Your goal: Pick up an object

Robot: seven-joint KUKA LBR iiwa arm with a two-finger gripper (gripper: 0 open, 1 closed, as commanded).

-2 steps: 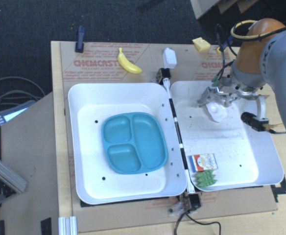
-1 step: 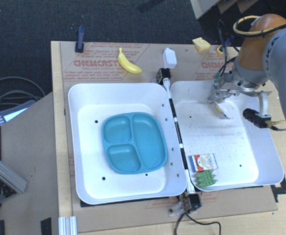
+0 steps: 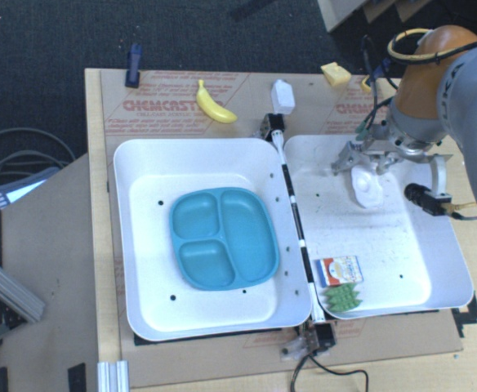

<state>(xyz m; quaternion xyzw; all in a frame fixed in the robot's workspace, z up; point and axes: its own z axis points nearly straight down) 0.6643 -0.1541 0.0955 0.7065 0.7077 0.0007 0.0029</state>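
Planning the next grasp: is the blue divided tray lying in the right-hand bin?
No. The blue divided tray lies flat in the left bin, apart from the gripper over the right bin.

A banana [image 3: 215,105] lies on the table [image 3: 165,109] behind the left bin [image 3: 140,243], near a white block [image 3: 283,95] and a yellow chunk [image 3: 335,74] (a blue clip [image 3: 132,64] sits at the table's far-left edge).

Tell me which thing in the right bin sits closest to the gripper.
The white object in the right bin's far half, right beneath the gripper. The small card and green piece lie by the bin's near edge, well away.
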